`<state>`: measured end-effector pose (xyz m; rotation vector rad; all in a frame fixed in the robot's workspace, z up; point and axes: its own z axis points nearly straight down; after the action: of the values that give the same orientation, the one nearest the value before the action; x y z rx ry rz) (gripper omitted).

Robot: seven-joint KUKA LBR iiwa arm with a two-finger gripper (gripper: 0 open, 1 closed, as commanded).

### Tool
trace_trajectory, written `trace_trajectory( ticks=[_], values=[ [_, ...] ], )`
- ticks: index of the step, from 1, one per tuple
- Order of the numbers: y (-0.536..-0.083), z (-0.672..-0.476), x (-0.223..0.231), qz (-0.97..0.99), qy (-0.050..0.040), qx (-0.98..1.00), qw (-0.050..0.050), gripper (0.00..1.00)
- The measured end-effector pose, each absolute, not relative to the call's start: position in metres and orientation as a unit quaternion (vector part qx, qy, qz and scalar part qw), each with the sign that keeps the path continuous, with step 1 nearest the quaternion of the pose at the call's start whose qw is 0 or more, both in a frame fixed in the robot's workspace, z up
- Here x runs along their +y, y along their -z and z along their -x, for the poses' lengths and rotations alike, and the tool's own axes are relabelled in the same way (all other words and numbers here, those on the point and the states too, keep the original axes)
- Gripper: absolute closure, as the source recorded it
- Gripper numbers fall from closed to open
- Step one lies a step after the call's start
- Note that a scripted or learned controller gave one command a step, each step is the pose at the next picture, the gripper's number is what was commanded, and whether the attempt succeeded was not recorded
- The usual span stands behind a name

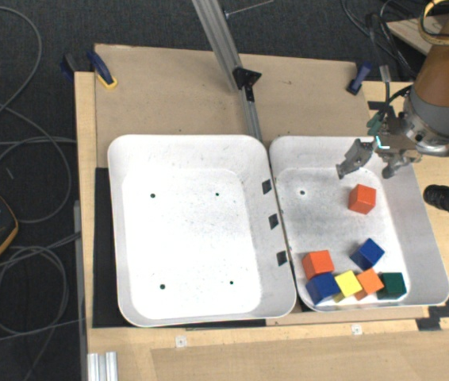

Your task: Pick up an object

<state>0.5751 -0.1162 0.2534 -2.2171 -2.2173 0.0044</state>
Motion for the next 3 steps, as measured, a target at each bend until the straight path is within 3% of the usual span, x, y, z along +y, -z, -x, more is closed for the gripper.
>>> trace_trajectory(
  ticks=[1,2,3],
  values=[
    [-0.256,-0.576,-0.116,0.707,-0.0002,-0.707,0.001,0.00],
    [-0.200,-0.584,-0.111,0.707,-0.0018,-0.707,0.003,0.00],
    [-0.141,-0.575,-0.116,0.707,-0.0022,-0.707,0.004,0.00]
  ],
)
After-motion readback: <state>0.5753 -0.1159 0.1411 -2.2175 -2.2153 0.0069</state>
